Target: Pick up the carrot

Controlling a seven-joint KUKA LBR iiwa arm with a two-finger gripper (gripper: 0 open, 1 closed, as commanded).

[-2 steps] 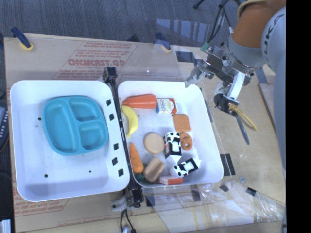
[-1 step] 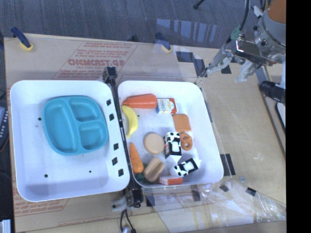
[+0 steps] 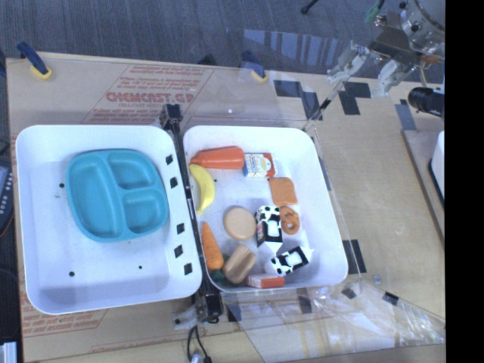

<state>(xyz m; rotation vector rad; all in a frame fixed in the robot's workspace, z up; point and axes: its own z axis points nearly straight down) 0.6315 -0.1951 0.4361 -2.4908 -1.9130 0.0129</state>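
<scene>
Jaws spread, nothing between them: gripper [image 3: 370, 65] hangs over bare bench [image 3: 378, 172] past the right bin's far right corner, well apart from all contents.

Item 1, carrot [image 3: 212, 246]: orange, tapered, lying flat in right bin [image 3: 321, 180], against its left wall, near the front. Long axis runs roughly front-to-back w/ slight slant; narrow tip points to the bin's far side, thick end to the front, green stub there.

Progress: approach not begun, grasp & lift both left.

Neighbours: banana [image 3: 203, 187] just beyond the tip; bread roll [image 3: 238, 263] just beside thick end; round tan disc [image 3: 240, 223] near, to the right. Further off: cow-print blocks [image 3: 280, 240], hot dog [image 3: 218, 157].

Left bin [image 3: 38, 278]: blue divided plate [image 3: 117, 193].
</scene>
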